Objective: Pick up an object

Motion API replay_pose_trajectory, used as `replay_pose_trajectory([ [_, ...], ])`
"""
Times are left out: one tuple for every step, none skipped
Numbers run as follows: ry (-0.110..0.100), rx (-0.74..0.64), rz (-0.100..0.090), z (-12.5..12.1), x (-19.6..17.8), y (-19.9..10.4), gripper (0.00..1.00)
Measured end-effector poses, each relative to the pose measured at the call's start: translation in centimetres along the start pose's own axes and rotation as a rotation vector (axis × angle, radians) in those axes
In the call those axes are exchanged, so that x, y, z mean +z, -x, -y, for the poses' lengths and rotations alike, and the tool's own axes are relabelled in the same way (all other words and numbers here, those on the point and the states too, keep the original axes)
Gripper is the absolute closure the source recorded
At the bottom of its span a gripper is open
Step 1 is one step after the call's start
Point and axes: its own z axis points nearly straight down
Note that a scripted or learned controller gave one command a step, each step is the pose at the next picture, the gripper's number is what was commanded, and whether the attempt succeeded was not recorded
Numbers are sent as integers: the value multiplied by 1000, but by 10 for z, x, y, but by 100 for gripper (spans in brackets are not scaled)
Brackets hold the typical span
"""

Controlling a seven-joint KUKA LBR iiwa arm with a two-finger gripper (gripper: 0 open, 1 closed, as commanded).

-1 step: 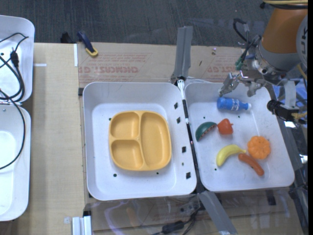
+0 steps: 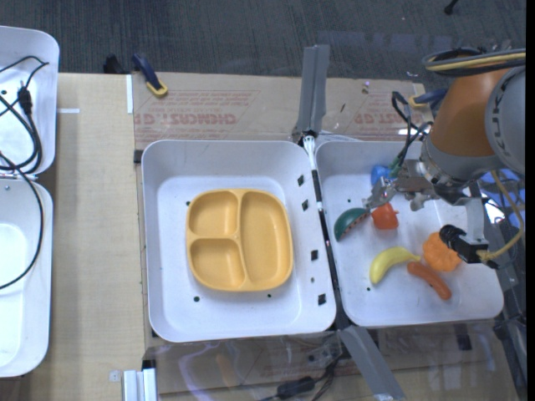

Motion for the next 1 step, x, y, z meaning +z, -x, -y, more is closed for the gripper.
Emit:
replay_pose_trajectory([
  [7, -1, 1, -2, 42, 2, 0],
])
